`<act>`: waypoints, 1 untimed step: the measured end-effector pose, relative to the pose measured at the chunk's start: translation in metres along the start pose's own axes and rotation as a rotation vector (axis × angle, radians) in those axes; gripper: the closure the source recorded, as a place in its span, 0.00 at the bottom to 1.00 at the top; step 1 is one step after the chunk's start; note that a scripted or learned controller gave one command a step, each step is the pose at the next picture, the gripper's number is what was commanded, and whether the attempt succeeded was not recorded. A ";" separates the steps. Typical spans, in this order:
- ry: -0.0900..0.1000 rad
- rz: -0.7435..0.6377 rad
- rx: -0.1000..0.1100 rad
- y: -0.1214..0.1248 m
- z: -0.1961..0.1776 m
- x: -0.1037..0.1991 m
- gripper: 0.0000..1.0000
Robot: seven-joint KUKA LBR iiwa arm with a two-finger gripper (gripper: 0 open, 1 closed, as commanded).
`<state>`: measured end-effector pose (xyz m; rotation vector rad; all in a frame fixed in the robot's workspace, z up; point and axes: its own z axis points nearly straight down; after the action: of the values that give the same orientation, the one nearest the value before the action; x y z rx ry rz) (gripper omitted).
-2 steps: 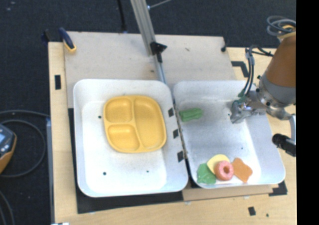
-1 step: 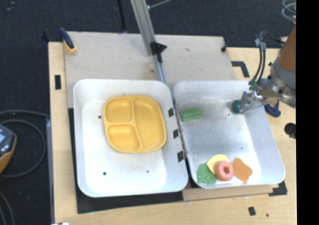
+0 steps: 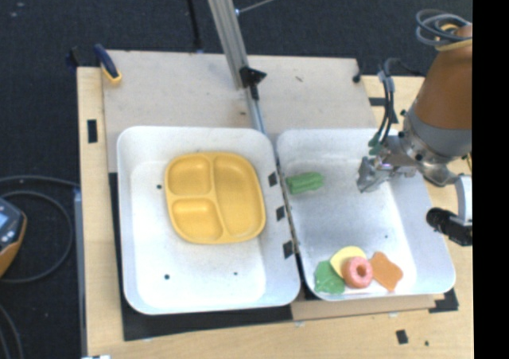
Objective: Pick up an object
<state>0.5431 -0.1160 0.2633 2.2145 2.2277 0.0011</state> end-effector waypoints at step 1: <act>0.001 -0.002 -0.001 -0.001 -0.006 0.052 1.00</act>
<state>0.5421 -0.0637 0.2697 2.2127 2.2294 0.0028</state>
